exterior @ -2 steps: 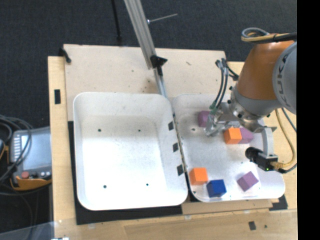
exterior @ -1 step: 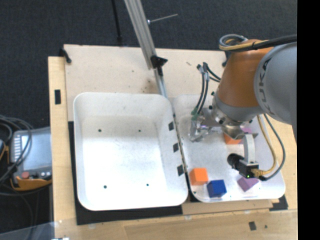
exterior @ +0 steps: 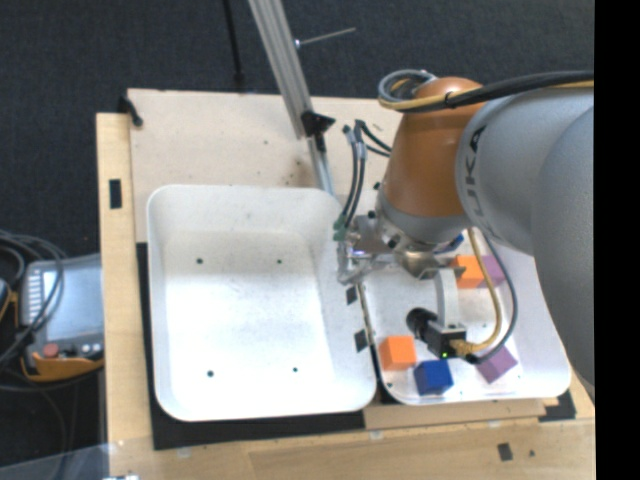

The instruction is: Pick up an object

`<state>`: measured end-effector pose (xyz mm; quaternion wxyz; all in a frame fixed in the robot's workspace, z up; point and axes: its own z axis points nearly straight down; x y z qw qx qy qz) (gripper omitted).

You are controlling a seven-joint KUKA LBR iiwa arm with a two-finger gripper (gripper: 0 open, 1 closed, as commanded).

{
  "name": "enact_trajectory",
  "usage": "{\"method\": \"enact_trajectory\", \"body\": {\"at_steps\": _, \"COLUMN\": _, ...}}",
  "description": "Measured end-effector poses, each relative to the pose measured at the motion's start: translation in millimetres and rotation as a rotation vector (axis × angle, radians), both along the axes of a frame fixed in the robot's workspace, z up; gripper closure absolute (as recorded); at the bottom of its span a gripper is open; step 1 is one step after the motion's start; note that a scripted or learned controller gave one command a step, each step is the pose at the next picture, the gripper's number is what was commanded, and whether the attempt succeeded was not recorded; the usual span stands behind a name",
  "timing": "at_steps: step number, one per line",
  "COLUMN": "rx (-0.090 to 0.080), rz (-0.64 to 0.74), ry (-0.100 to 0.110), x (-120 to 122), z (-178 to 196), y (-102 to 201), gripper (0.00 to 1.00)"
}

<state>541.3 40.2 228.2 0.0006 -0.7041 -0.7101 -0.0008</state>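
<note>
The gripper [exterior: 398,256], open or closed I cannot tell, hangs over the right bin [exterior: 548,353], with an orange block [exterior: 400,352] and a blue block [exterior: 433,377] near it, lower in the view.

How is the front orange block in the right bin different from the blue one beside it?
Colour: the orange block is bright orange, the blue block deep blue. Place: the orange block lies nearer the bin's left wall, the blue block nearer its front rim. Both are small cubes in the right bin.

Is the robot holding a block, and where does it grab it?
Cannot tell: the arm covers its own grip. The nearer orange block, blue block and purple block lie in the right bin.
</note>
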Motion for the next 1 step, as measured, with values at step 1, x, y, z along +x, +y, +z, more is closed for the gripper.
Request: {"method": "enact_trajectory", "body": {"at_steps": 1, "rx": 0.000, "rz": -0.001, "ry": -0.001, "x": 2.9, "z": 9.6, "y": 49.8, "gripper": 1.00}}
